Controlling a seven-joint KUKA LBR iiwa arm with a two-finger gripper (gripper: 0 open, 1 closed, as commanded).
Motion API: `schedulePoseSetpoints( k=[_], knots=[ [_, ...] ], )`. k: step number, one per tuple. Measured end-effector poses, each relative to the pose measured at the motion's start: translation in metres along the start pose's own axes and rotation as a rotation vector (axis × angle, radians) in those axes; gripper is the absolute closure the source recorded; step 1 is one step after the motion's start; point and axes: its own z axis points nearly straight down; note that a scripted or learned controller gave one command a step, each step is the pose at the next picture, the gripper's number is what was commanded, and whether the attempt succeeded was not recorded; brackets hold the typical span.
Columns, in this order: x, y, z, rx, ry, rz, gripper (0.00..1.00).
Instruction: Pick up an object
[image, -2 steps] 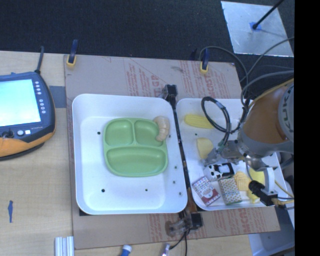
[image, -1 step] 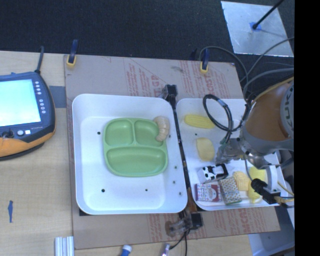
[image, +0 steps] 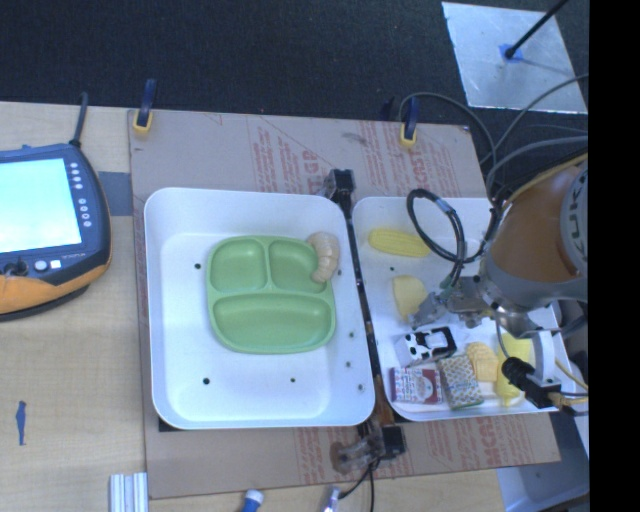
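Note:
The right bin (image: 375, 300) holds several small objects. A yellow corn cob (image: 398, 242) lies near its far edge, and a pale yellow wedge (image: 407, 296) sits below that. A black-and-white piece (image: 428, 345) lies nearer the front. A red packet (image: 415, 384) and a speckled block (image: 461, 380) rest against the front wall. Yellow pieces (image: 492, 362) lie at the right. My gripper (image: 447, 305) hangs low over the middle of this bin, just right of the wedge and above the black-and-white piece. Nothing is seen held in it.
The left bin (image: 180, 360) carries a green divided plate (image: 268, 295) with a beige lumpy item (image: 324, 256) on its far right corner. A tablet-like pendant (image: 45, 225) lies at the far left. A black cable loop (image: 437, 225) hangs over the right bin.

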Motion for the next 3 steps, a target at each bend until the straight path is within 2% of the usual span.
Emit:
schedulePoseSetpoints(
  k=[1,2,3],
  knots=[
    [0.033,0.011,0.011,0.000,0.002,0.002,0.00],
    [-0.017,-0.049,0.011,0.001,0.003,0.007,0.00],
    [-0.018,-0.048,0.000,-0.001,0.001,-0.001,1.00]
  ],
)
